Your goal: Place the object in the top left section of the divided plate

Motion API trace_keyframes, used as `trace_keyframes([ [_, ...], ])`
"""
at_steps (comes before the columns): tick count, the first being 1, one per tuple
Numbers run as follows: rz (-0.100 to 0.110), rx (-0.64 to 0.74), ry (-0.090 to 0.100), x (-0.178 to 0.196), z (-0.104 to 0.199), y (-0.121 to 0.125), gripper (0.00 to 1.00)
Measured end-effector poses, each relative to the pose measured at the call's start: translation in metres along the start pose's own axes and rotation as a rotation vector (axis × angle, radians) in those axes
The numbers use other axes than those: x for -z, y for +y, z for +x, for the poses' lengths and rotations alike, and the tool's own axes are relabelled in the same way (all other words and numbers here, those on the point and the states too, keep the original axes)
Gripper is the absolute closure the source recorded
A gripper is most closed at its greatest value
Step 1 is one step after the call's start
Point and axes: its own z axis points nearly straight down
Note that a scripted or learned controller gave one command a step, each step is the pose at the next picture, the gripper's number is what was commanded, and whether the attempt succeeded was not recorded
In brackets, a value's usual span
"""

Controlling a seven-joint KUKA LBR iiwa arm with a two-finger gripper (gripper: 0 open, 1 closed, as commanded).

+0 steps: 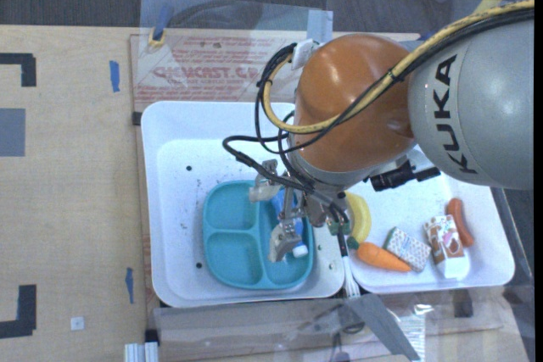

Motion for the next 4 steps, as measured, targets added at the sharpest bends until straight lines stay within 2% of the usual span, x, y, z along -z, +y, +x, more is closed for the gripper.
trace_keyframes([
  [1,-0.003,-0.003,-0.006,0.011,-0.002,0.000,1.00],
  [2,-0.001,0.424,-0.009,0.002,-0.016,0.031,1.00],
  [3,-0.001,0.423,-0.009,0.002,-0.016,0.030,0.00],
  [4,-0.004,0.420,-0.018,0.013,-0.018,0.030,1.00],
])
